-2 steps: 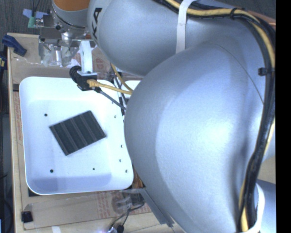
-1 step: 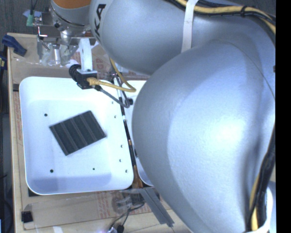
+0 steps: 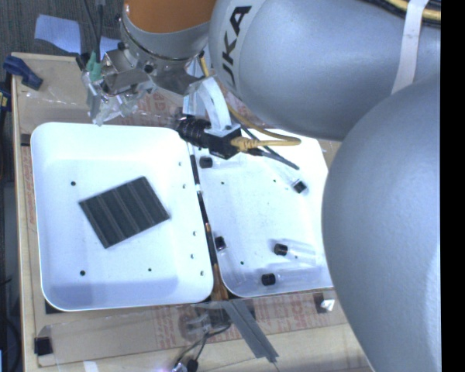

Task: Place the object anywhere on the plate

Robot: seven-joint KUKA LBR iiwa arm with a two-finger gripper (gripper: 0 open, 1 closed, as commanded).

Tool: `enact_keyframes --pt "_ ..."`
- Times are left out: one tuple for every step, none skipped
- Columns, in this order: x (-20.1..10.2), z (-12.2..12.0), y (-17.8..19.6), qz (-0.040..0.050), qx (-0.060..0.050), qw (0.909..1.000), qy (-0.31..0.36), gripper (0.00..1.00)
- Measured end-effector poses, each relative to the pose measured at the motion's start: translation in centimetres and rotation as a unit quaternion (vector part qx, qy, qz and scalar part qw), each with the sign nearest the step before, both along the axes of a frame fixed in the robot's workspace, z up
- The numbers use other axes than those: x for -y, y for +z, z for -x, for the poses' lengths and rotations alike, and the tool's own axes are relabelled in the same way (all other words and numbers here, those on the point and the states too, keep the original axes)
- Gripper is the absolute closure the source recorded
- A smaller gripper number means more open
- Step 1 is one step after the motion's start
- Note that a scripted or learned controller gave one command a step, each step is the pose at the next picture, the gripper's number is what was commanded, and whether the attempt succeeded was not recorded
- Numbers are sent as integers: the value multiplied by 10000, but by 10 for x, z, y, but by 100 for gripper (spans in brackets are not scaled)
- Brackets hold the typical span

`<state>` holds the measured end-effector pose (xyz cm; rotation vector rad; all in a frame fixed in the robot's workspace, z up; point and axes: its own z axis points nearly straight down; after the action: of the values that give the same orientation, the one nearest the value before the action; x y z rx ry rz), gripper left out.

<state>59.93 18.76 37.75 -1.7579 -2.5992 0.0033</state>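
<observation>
Bright, even overhead light washes the left bin (image 3: 62,153) nearly featureless; a soft shadow pools along its near wall. The huge arm (image 3: 333,60) looms slightly blurred, with mild glare.

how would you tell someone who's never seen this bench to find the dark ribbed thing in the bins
Start at the left white bin, the one farther from the grey arm. On its floor, a little left of centre, lies the dark ribbed slab, a flat rectangle turned at a slant. It is far larger than the small black bits scattered in the right bin, and it alone has parallel ridges along its top.
</observation>
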Motion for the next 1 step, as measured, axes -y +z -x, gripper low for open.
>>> enact_keyframes --pt "23 63 -96 15 -7 9999 146 100"
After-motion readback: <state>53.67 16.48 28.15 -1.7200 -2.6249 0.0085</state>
